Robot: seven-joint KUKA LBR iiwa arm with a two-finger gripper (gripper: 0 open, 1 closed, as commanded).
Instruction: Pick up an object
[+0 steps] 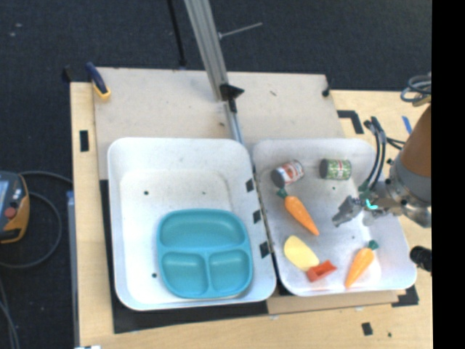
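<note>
Pincer (347, 211) hovering low in the right bin (378, 264) — grip state impossible to tell, nothing visibly held. Best to drop straight, centred over the carrot (301, 215) at nine o'clock — then close.

Even, fairly bright overhead light, soft throughout. White bins (182, 151) near blown out, slight glare on the far rims. Shadows short and faint, thin dark line under the near bin edges. Floor (43, 20) dark, low detail. Overall low-res, mildly blurry; small items soft-edged.
</note>
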